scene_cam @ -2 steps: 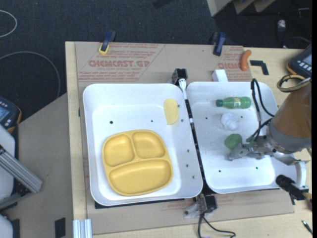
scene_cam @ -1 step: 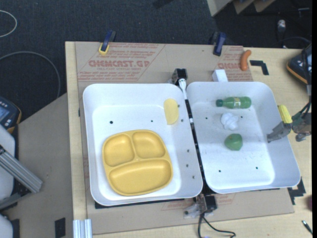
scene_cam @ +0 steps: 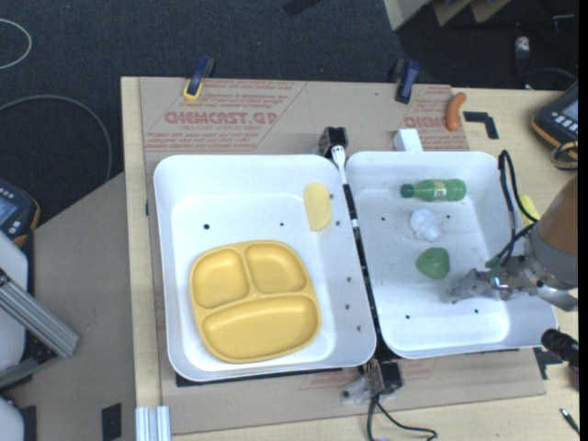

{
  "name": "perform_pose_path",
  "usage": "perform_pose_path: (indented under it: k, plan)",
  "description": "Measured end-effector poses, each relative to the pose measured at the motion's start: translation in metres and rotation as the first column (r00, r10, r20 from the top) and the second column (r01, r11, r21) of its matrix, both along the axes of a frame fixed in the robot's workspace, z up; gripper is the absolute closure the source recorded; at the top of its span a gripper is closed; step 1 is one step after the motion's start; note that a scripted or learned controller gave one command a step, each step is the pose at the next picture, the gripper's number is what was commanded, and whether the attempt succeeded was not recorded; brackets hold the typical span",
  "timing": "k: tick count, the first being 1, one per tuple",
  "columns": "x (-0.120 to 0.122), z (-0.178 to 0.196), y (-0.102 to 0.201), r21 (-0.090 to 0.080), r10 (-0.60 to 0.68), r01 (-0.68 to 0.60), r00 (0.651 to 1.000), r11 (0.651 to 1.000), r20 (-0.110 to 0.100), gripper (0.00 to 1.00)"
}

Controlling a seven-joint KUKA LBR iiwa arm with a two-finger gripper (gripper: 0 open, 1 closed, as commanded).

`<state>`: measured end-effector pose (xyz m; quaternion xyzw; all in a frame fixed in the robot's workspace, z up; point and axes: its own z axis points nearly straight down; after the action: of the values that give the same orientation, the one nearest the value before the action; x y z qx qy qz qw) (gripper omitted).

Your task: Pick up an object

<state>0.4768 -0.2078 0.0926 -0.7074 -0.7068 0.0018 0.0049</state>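
Two white bins sit side by side, and the gripper is low in the right bin, near its front right part. Its fingers look spread apart with nothing between them. Just up and left of the fingertips lies a green round object; beyond that a small clear-white piece, then a green bottle. Far left, the other bin holds a yellow divided tray.
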Motion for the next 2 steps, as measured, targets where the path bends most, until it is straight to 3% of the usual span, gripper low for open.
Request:
perform_pose_path:
  k: [1, 2]
  plan:
    - [0.011, 0.102, 0.010, -0.008, 0.004, -0.003, 1.000, 1.000, 0.018, 0.00]
    - [0.001, -0.013, 0.021, -0.002, -0.001, 0.001, 1.000, 1.000, 0.005, 0.00]
